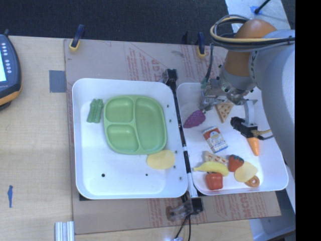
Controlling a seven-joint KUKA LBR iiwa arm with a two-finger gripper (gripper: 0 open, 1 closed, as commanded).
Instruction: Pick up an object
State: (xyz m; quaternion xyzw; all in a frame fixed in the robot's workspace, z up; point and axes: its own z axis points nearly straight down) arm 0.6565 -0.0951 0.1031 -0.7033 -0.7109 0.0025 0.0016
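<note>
My gripper (209, 101) hangs over the back left part of the right bin (279, 179), below the grey wrist and its orange band. A purple toy vegetable (194, 118) lies just in front of it and to the left. A tan cracker wedge (224, 110) lies just to its right. Nothing can be seen held in the gripper. Further forward lie a small red and white carton (214, 139), an orange carrot (254, 145), a banana (210, 168), a strawberry (235, 162) and a red pepper (213, 181).
The left bin (85, 179) holds a green divided plate (135, 124), a green bean pod (95, 110) and a yellow piece (160, 159). A yellow fruit (246, 172) and a small ring (252, 182) lie at the right bin's front. A handheld pendant (7, 69) lies far left.
</note>
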